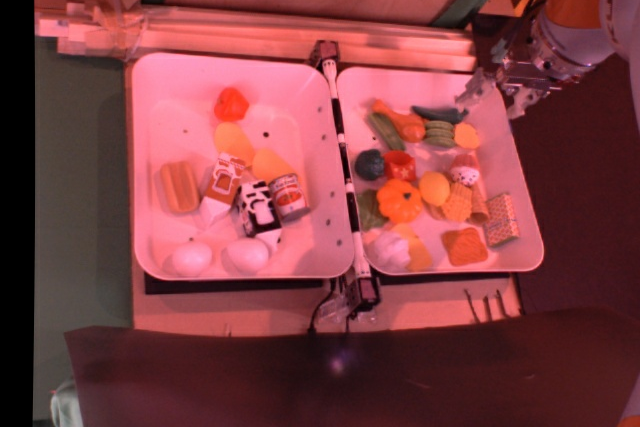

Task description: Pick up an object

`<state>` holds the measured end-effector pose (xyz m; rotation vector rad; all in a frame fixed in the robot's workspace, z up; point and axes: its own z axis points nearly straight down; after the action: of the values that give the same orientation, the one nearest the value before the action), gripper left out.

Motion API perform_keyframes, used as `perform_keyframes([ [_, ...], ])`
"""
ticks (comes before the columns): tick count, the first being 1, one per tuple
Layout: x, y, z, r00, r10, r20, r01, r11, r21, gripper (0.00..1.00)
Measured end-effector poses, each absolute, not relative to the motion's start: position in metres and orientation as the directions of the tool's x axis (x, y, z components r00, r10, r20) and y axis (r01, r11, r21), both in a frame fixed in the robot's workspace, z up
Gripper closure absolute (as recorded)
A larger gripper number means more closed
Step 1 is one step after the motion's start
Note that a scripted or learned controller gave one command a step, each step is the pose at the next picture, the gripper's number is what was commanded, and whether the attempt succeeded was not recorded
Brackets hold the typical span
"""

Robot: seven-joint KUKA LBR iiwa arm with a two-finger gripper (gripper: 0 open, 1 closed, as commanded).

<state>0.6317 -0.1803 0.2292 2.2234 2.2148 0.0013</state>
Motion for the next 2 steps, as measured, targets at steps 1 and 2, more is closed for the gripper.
perform_keyframes([
  [1,0.632,-0.18,0.229,0.004,1.0,-0.002,1.0,-0.004,0.003,0.0],
  [2,0.631,-0.179,0.189,0.004,1.0,-0.002,1.0,-0.004,-0.002,0.0],
])
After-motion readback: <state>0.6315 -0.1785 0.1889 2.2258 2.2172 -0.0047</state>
